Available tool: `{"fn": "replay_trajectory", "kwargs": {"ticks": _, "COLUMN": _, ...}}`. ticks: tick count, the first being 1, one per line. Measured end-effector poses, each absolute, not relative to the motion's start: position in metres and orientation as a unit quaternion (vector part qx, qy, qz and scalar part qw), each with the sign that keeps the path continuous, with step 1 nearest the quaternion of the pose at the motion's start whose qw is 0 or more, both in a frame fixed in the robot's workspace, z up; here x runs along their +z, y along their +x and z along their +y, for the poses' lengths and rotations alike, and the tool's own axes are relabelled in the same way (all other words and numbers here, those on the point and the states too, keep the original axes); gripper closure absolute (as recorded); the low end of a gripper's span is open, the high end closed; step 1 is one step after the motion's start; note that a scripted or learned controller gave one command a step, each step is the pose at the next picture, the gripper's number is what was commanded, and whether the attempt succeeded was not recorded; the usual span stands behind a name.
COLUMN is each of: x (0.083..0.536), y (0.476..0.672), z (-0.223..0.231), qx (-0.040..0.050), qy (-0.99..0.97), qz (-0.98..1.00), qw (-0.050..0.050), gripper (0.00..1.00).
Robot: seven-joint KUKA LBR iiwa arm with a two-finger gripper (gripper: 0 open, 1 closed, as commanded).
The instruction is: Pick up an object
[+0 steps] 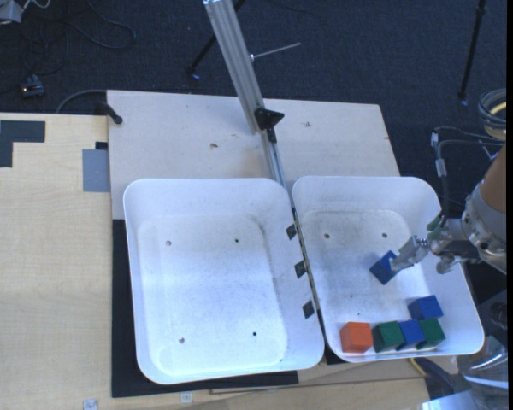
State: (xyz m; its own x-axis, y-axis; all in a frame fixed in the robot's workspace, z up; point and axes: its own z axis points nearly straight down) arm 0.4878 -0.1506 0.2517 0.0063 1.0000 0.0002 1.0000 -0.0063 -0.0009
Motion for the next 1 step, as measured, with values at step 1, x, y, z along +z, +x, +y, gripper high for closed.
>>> {"fn": "replay_trajectory", "kwargs": {"ticks": 1, "x": 0.0902, "y": 0.5256, "z": -0.131, "qx": 0.0004, "qy": -0.706, "qz": -0.708, "qw": 0.001, "gripper": 0.0}}
